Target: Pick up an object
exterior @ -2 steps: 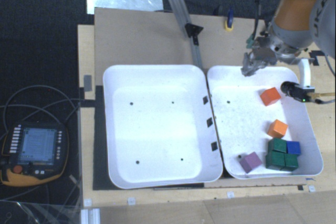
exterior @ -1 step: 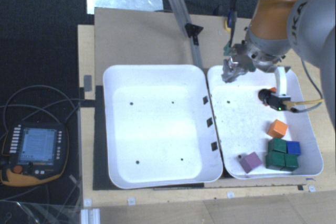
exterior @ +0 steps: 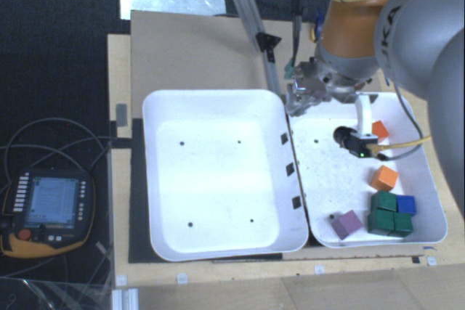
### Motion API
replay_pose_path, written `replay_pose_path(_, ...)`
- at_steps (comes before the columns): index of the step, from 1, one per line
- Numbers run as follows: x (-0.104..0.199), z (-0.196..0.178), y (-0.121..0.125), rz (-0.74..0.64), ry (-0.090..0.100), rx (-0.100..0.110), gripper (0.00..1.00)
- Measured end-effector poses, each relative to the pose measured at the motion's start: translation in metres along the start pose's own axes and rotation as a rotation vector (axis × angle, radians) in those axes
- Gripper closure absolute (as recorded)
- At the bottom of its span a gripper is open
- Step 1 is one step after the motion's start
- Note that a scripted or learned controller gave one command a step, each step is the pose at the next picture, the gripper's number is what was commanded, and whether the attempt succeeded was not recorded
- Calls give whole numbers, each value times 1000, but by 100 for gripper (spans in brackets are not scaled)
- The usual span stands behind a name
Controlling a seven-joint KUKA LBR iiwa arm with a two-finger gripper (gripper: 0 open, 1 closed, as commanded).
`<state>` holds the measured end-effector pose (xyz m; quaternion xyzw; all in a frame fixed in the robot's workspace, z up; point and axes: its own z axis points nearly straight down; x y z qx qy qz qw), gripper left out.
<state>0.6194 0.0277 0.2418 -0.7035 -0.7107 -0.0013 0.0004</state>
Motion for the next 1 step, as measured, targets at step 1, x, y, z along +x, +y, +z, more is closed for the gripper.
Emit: replay_pose_path(1, 45, 14, -11, 1, 0, 1, 100)
